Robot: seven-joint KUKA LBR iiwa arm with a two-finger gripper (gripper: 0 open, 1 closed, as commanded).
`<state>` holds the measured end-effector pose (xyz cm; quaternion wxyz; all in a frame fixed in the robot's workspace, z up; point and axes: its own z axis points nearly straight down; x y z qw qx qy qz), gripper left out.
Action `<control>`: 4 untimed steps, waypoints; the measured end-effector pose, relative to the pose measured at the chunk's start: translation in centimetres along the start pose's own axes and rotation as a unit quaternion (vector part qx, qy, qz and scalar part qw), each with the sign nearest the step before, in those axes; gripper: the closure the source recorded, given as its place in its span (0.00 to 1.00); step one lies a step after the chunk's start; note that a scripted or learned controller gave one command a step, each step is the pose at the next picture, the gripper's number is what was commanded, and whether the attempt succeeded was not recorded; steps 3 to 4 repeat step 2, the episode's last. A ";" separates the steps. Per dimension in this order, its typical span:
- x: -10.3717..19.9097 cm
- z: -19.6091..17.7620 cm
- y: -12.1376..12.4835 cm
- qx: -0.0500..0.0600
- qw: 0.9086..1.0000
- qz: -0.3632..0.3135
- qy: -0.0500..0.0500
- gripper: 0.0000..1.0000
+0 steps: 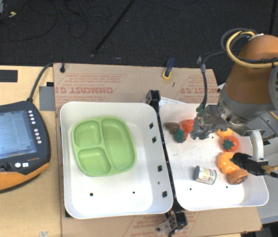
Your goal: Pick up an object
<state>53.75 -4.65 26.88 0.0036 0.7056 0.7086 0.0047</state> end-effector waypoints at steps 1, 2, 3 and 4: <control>5.9 0.3 0.4 0.007 1.000 -0.001 0.000 1.00; 4.5 -12.7 0.3 0.001 1.000 0.002 -0.001 1.00; 4.5 -12.7 0.3 0.001 1.000 0.002 -0.001 1.00; 4.5 -12.7 0.3 0.001 1.000 0.002 -0.001 1.00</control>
